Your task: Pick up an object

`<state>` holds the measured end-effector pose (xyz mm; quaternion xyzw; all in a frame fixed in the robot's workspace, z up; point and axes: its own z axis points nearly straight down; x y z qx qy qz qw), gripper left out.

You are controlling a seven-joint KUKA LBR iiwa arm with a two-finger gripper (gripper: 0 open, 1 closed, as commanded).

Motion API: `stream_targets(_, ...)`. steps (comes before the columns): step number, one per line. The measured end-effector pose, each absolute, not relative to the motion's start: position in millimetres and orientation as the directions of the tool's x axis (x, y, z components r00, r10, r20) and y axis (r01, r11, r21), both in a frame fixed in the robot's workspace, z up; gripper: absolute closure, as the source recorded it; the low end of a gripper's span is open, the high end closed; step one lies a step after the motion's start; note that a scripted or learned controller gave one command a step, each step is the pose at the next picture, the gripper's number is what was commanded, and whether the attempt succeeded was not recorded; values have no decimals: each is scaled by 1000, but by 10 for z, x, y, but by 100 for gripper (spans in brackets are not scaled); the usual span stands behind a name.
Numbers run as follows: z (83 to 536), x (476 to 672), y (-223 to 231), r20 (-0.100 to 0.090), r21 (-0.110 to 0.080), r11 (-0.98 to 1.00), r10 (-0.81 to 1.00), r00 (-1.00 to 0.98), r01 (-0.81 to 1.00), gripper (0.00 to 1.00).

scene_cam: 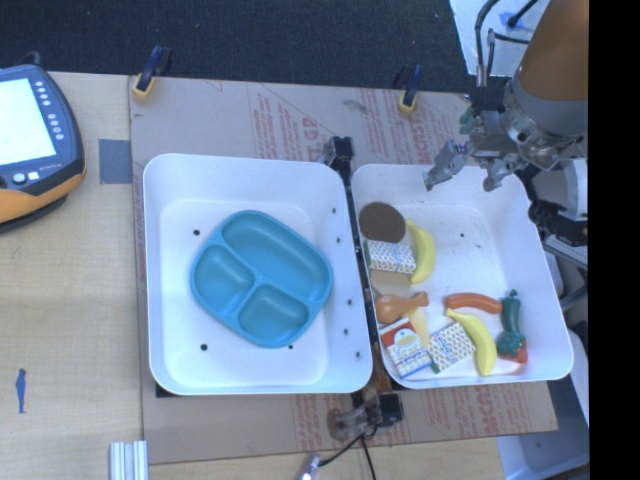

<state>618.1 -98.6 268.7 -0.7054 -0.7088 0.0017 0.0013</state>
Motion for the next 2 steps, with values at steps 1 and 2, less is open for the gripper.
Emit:
stream_targets(1, 1900, 6015, -1028, -2, -6, 6, 1000, -6, 1000, 0)
stream_targets(2, 906, 6091, -1288, -2, -7, 6, 1000, -6, 1000, 0)
